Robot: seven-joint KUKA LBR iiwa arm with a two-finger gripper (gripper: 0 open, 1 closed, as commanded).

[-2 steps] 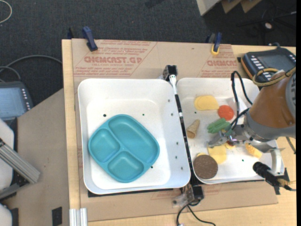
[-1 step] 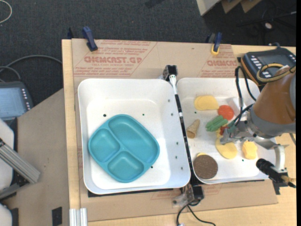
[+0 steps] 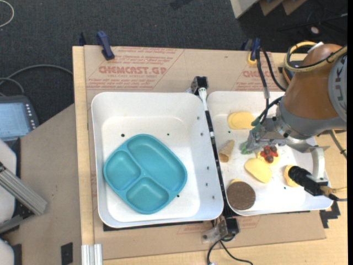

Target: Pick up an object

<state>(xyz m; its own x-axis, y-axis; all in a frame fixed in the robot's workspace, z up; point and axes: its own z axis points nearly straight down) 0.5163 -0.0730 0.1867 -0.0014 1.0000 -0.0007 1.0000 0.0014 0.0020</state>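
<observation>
While I watch from my remote station, a small red object (image 3: 269,154) lies in the right bin (image 3: 276,204), directly beneath the gripper (image 3: 259,142); I cannot tell its grip state. Touching the red object's lower left is a yellow piece (image 3: 258,170), and further lower left sits a brown disc (image 3: 241,195).
</observation>
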